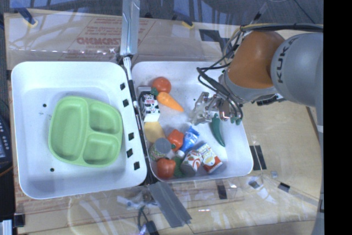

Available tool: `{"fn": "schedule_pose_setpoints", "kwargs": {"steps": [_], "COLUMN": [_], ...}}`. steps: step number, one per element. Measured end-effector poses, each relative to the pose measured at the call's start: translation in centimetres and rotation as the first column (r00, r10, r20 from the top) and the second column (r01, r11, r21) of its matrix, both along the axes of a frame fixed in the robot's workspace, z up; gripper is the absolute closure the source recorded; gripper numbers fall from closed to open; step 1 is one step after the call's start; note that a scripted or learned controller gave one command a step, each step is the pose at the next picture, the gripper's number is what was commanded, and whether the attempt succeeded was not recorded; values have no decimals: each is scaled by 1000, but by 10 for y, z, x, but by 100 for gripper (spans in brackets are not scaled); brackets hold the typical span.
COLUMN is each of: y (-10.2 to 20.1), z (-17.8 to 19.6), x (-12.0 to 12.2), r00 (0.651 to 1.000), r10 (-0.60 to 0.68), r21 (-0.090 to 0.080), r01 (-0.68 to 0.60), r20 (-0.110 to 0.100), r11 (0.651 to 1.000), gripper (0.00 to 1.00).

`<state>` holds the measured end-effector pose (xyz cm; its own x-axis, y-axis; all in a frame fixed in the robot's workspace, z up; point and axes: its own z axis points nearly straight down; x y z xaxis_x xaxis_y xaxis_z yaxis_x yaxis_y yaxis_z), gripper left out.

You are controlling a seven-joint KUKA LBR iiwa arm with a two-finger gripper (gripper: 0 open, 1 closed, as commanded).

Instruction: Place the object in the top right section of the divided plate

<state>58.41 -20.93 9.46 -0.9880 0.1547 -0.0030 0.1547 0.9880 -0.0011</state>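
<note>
Green plate (85, 130) sits bare, well left of the gripper (204, 110); jaws' state unclear. Pick one toy first, maybe the carrot (170, 102) beside it, descend squarely.

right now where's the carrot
The carrot lies in the right bin, near its upper left, just below the tomato and right of the milk carton.

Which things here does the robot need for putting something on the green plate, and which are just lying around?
For the job:
- green divided plate, in the left bin
- gripper, over the right bin
- an object from that bin; which one, I cannot tell

Lying about for now:
- tomato
- carrot
- green pepper
- can
</note>
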Motion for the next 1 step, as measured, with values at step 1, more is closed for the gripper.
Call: {"fn": "schedule_pose_setpoints", "kwargs": {"steps": [1], "y": [26], "z": [-1], "x": [62], "r00": [995], "r10": [102], "r21": [0], "r01": [-102], "r20": [1], "r11": [995], "gripper": [100]}}
